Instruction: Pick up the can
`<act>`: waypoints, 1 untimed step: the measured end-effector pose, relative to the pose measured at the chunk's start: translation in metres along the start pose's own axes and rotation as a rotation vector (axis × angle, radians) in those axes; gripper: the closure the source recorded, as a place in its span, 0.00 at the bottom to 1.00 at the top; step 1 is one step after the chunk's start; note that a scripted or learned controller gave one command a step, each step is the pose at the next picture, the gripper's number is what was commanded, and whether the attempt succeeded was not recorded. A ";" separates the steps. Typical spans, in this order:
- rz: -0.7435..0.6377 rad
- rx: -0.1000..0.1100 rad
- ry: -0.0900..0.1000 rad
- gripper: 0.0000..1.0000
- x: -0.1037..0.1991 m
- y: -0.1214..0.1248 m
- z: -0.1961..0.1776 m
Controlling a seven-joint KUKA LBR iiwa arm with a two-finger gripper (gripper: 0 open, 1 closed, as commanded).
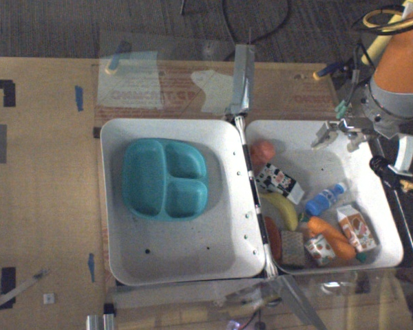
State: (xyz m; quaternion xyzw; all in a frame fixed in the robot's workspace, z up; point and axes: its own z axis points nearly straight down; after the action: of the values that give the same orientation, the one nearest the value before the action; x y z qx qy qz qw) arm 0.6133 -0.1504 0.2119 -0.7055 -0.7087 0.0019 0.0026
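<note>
A red can-like thing (272, 229) lies against the right bin's left wall, partly hidden by the banana (281, 210) and a brownish packet (293, 247). My gripper (338, 137) hangs over the far right part of the right bin (389, 212), well away from the can, up and to the right of it. Its two metal fingers (321, 137) are spread, so it is open, and nothing sits between them. The grey arm with its orange band (398, 60) comes in from the upper right.
The right bin also holds a reddish round fruit (262, 150), a black-and-white carton (279, 181), a blue bottle (325, 199), a carrot (332, 237) and two small cartons (356, 227). A teal divided plate (164, 178) lies in the left bin (193, 253).
</note>
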 end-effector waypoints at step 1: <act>-0.009 -0.005 -0.001 0.00 0.003 -0.008 0.120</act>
State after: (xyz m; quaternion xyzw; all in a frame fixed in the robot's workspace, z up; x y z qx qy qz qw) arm 0.6042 -0.1469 0.0920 -0.7023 -0.7119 0.0007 0.0004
